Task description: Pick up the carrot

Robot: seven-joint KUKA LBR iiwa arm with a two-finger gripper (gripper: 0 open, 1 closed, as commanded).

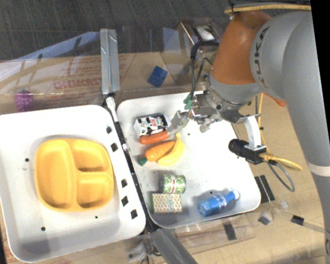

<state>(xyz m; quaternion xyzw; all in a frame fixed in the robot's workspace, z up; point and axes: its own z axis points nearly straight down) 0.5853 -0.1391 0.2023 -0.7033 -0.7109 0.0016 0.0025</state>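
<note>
In right bin: carrot (pixel 158 152) touching banana (pixel 177 151), sausage (pixel 154 138) | hand (pixel 182 118) near, grip unclear

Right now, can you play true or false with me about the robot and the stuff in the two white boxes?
1. The yellow tray sits in the left bin. True.
2. The carrot lies in the left bin. False: it lies in the right bin, against the banana.
3. The gripper has lifted the carrot into the air. False: the carrot lies on the bin floor, and the gripper is just above and to its right in the camera view.
4. A blue bottle lies near the front of the right bin. True.
5. The green can is inside the yellow tray. False: it is in the right bin, below the carrot.
</note>
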